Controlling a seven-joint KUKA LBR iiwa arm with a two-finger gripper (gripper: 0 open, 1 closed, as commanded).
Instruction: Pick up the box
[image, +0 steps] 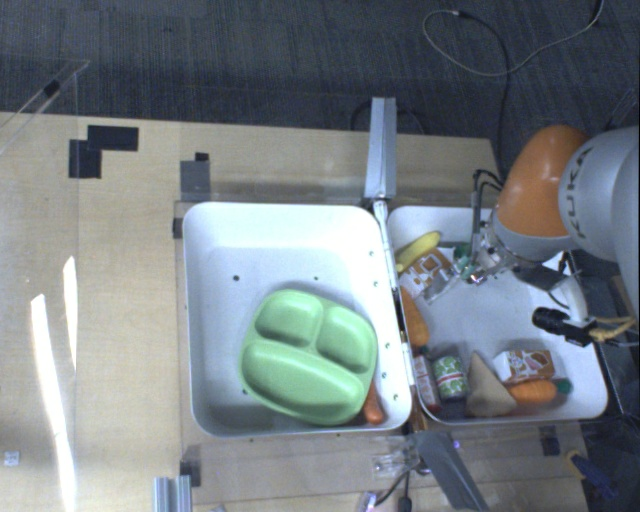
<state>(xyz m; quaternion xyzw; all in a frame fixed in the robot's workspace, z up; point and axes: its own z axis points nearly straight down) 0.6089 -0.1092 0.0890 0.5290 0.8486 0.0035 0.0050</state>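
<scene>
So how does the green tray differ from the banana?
The green tray is big, with three hollows, and lies in the left bin. The banana is small, yellow and curved, at the top-left corner of the right bin. Each lies flat in a white bin.

A pale wooden bench (90, 300) meets dark carpet (250, 50) crossed by 1 cable (500, 60).

The brown-and-white box (428, 272) lies tilted in the right bin's upper-left corner, touching a banana.

Tray (308, 354) in left bin (215, 300) (box (432, 273) in right bin (500, 320)).
</scene>
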